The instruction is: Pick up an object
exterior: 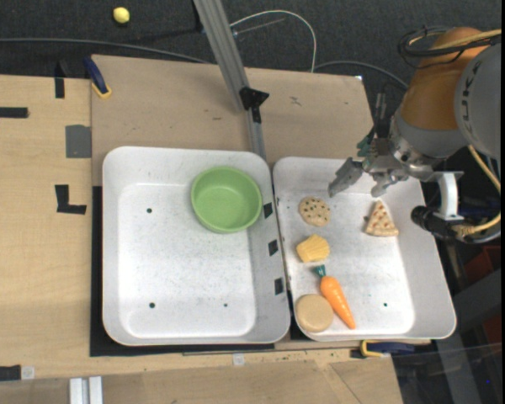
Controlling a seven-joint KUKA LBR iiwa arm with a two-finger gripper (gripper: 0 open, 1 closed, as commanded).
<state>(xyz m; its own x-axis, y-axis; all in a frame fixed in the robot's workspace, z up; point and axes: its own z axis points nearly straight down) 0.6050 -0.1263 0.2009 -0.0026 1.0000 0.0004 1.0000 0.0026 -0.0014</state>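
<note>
Firstly, we list the grey arm [454,82] with its orange band, entering from 3 o'clock and reaching over the upper part of the right bin. Next, the left bin [135,251], bearing a green bowl [226,199] toward its 1 o'clock corner. Then the right bin [404,284], just beside the left one, holding five small items. We record the gripper [359,185] above the right bin's 12 o'clock zone, its two fingers spread apart and grasping nothing; one finger [343,178] points toward 8 o'clock, the other [380,187] sits just above the triangular wedge.

Items, by size:
- carrot [337,300], at 6 o'clock in the bin, lying diagonally
- tan round disc [314,314], touching the carrot at its 8 o'clock side
- speckled cookie [315,210], at 10 o'clock
- yellow corn piece [313,248], between cookie and carrot
- triangular wedge [380,220], at 2 o'clock
</note>
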